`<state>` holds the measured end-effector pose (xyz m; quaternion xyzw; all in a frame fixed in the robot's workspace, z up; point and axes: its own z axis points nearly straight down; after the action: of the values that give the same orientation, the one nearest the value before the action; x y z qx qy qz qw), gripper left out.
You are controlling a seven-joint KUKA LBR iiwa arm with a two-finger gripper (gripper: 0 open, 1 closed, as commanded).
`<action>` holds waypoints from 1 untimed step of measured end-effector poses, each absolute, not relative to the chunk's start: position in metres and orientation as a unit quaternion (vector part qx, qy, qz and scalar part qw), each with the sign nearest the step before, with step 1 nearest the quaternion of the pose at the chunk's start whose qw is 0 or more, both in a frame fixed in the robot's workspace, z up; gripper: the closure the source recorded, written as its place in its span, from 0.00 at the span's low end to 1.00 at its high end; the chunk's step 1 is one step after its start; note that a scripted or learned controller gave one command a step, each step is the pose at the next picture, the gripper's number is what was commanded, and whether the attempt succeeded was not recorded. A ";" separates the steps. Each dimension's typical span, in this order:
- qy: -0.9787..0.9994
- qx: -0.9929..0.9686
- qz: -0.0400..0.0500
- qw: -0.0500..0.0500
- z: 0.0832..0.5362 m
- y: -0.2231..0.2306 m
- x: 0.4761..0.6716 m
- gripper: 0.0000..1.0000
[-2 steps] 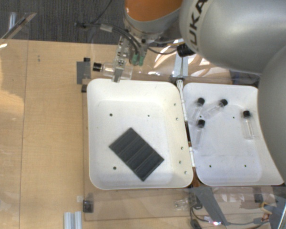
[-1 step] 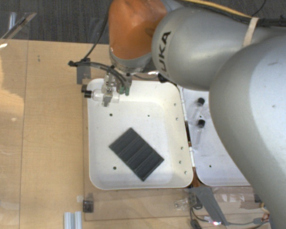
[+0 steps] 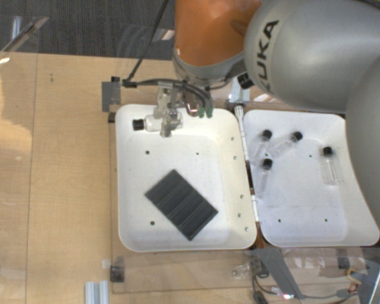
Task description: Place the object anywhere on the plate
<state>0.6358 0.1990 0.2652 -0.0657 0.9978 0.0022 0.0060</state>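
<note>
Fingers (image 3: 167, 125) grip blk-cap vial (image 3: 145, 124) over L bin (image 3: 130, 189); arm (image 3: 316, 49) reads KUKA.

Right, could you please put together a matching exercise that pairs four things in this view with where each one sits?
Things:
1. dark ridged plate
2. orange band
3. cluster of capped vials
4. lone capped vial

Places:
A. in the right bin
B. far left corner of the left bin, beside the pincer
C. lying flat in the near half of the left bin
D. on the arm, at the top of the view

Pairs: 1-C, 2-D, 3-A, 4-B
</note>
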 end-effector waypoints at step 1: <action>0.931 -0.364 0.002 0.007 0.327 0.236 0.670 1.00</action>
<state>0.6696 0.2362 0.3269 -0.3642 0.9313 0.0018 0.0067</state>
